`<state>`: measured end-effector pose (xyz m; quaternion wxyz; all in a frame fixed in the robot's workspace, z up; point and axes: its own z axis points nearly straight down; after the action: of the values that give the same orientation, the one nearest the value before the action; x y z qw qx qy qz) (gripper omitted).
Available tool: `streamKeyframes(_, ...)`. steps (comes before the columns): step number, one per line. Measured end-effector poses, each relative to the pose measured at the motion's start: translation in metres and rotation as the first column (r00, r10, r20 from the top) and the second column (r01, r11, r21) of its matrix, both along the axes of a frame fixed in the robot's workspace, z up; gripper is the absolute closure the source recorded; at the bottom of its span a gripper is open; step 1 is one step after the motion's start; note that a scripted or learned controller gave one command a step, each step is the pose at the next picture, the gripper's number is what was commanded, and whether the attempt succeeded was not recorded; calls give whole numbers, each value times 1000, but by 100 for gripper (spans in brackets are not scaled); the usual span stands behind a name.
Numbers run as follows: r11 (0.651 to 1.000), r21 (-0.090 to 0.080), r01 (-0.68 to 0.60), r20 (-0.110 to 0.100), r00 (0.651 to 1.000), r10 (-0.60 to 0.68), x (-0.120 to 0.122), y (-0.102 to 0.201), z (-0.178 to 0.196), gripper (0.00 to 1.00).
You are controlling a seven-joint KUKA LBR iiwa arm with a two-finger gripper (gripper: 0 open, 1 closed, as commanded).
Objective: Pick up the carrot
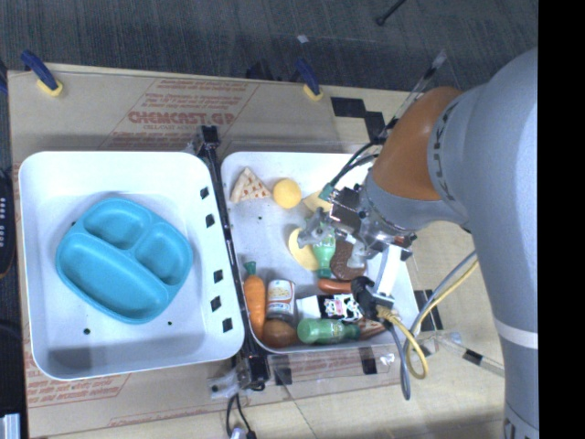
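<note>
Over the right bin (274, 165), pincer (331, 245) down, well apart from carrot (255, 302).

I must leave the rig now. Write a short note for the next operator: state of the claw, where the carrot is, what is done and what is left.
Claw: over the middle of the right bin, above the yellow and green toys; I cannot tell if it is open or shut, and no carrot is seen in it.
Carrot: lying in the right bin near its left wall, beside a small can, to the camera's left of the claw.
Left bin: holds a blue divided tray.
Done: nothing visible; the carrot is not lifted.
Left: bring the claw to the carrot, grasp it, lift it.
</note>
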<state>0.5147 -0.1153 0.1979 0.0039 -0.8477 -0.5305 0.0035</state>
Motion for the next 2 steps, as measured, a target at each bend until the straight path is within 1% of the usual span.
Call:
streamKeyframes(1,948,-2,319,-3,948,-319,84,17,-103,0)
streamKeyframes(2,971,0,240,9,971,-240,88,30,-2,0)
